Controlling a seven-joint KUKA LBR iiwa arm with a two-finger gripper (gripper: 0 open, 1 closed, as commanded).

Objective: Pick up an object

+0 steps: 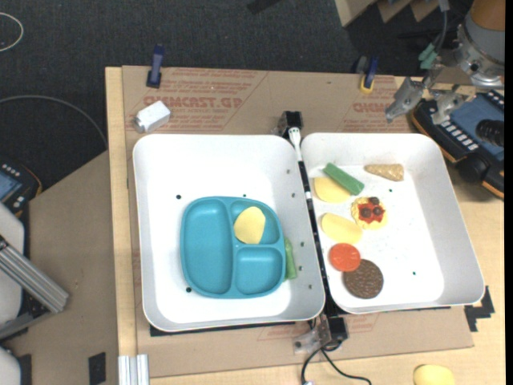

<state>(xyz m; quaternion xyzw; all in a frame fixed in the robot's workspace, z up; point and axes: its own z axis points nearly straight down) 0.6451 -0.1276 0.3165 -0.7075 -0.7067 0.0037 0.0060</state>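
Nearest you, at the bottom edge, a yellow rounded object (434, 374) sits on the pale wooden bench (489, 215), and a black cable (321, 365) trails off the front of the brown cardboard sheet (240, 95) that underlies both bins. On that sheet, the left bin (156, 183) is a shallow white tray with rounded corners; it holds a smooth teal divided plate (232, 247) with three compartments, and a pale yellow piece (250, 224) lies in the upper right compartment. A thin green strip (290, 260) stands against the plate's right edge. The right bin (433, 247), touching the left one along a black clip seam, holds the toy foods you may pick: a green oblong (344, 179) overlapping a yellow slice (327, 189), a tan wedge (385, 170) near the far wall, a small yellow pastry with red and dark dots (369, 211), another yellow slice (341, 227), a flat orange-red disc (345, 256), and just beside it a dark brown speckled cookie (364, 278). A small white block (152, 115) rests on the cardboard beyond the left bin, with a blue clamp (155, 66) and a blue-and-yellow clamp (369, 73) along the far edge. Dark carpet lies beyond. The gripper (410, 96) hangs above the cardboard beyond the right bin's far corner, well apart from every food; its fingers look spread and nothing is between them.
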